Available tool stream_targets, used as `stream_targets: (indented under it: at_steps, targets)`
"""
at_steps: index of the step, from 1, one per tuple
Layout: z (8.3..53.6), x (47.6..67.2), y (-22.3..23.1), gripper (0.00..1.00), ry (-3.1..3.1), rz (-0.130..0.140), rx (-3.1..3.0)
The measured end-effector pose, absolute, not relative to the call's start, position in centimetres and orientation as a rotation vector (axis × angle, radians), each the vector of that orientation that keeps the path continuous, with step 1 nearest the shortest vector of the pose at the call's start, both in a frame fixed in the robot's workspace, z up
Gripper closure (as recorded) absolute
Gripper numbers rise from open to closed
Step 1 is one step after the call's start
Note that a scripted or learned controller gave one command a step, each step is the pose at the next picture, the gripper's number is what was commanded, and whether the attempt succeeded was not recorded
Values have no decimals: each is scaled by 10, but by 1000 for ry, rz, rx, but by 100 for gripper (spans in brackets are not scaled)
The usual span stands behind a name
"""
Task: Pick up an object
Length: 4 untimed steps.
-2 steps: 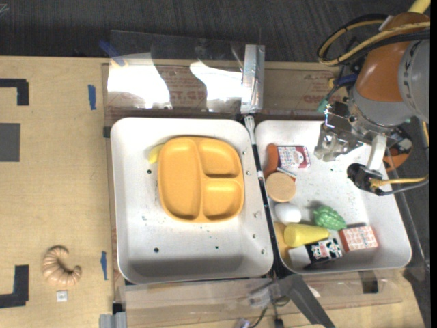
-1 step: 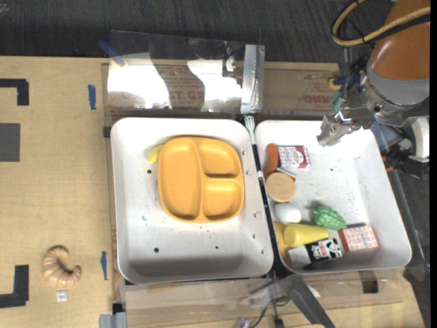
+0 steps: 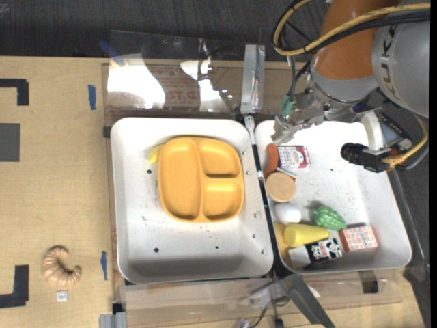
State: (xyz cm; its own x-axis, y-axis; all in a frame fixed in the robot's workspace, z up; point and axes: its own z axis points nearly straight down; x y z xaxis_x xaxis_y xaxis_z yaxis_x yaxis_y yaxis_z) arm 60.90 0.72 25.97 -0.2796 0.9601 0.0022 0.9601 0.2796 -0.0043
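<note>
You are seeing part of the KUKA lettering on the arm (image 3: 403,46); the cartons' print is staying illegible.

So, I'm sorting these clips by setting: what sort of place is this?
Most likely a robotics lab's pick-and-place test bench, not a kitchen. Two white bins sit side by side on a board, a cabled robot arm reaches in, and the "food" looks like toys: a yellow divided tray and a croissant.
</note>
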Motion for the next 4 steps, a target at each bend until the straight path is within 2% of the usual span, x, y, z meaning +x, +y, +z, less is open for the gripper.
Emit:
stream_targets:
  at_steps: [1,2,3,4]
  targets:
    - [266,667,-44,100,-2408,2,-2020]
    - [317,640,-74,100,-2885,-2,-1261]
    - [321,623,-102,100,-2768,0,-1487]
    - [353,654,-31,100,-2979,-4,-1016]
